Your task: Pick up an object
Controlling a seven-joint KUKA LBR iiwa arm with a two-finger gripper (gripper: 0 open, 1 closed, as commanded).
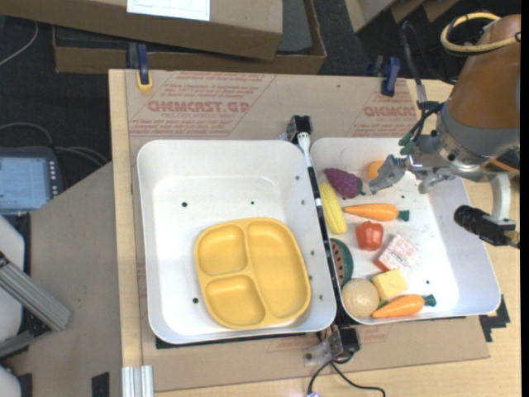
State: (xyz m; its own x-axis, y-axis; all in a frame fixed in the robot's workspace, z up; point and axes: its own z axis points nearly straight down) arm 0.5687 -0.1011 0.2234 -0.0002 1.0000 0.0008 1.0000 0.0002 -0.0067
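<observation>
At the near edge of the right bin (475,300) you have a carrot (402,305) lying beside a yellow block (389,284) and a pale round ball (359,297), with a watermelon slice (340,260) half tucked under the rim where the two bins meet. The left bin (165,180) carries a yellow divided plate (251,271). Farther back in the right bin you can see a red pepper (369,236), a red-and-white packet (397,252) whose print is too small to read, a second carrot (374,212), a corn cob (332,207), purple grapes (343,182), and an orange piece (376,169) partly hidden behind the pincer (407,174). The brown sheet under the bins reads "CHEMCAST GP" in red; the right-hand copy is cut off by the arm. Your pincer hangs above the back of the right bin with its fingers spread wide and nothing between them, one fingertip close to the grapes.
</observation>
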